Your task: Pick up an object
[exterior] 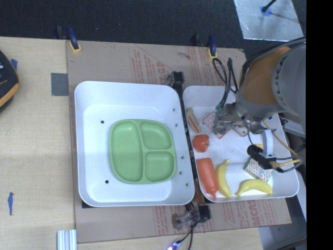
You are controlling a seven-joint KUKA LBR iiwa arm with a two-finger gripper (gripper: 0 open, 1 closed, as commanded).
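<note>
Tomato [201, 142] in right bin [291, 189], just left of and below the jaws [225, 123]; jaw state unreadable from above.

1. The bench [31, 155] has a pale wood-grain top that fills the left and near part of the view
2. A brown cardboard sheet [130, 64] with faint red printing lies flat on the bench under both bins
3. Two clamps with blue and yellow handles hold the sheet's far edge, one at the far left corner [73, 39] and one further right [212, 45]
4. The left bin [88, 108] and the right bin [205, 92] sit side by side on the sheet, edges nearly touching
5. A grey tape patch [59, 84] sits on the wood just left of the sheet
6. A black and orange device [7, 82] lies at the bench's far left edge, partly cut off
</note>
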